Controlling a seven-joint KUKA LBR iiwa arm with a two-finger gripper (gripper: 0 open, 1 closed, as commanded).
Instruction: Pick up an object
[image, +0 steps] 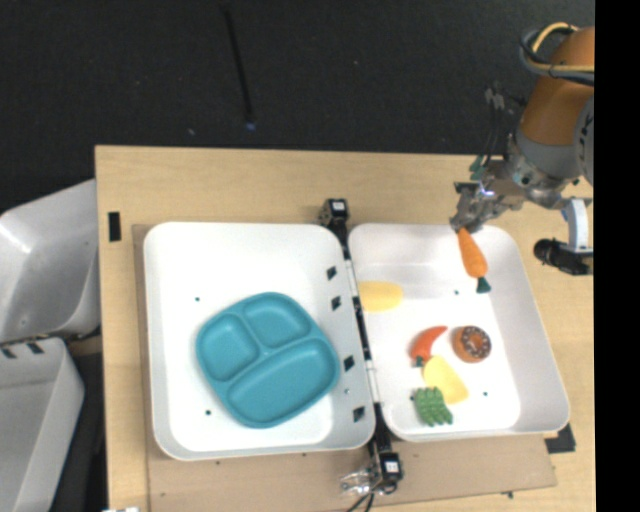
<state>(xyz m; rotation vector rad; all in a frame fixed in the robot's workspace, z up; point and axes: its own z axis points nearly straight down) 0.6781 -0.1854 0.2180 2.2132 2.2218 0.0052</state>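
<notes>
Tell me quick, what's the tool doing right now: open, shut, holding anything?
Tool: closed on the top end of the toy carrot, which hangs from it over the right bin.

We see a pale bench (250, 180) with a matt, wood-like top. Both white bins (160, 330) look like smooth plastic with a soft sheen — as does the teal divided plate (265, 358). The toy carrot (472, 254) looks glossy.

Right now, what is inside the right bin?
The right bin holds a carrot hanging from the pincer, a yellow piece, red pepper, donut, yellow pepper and green piece. Nothing looks covered.
</notes>
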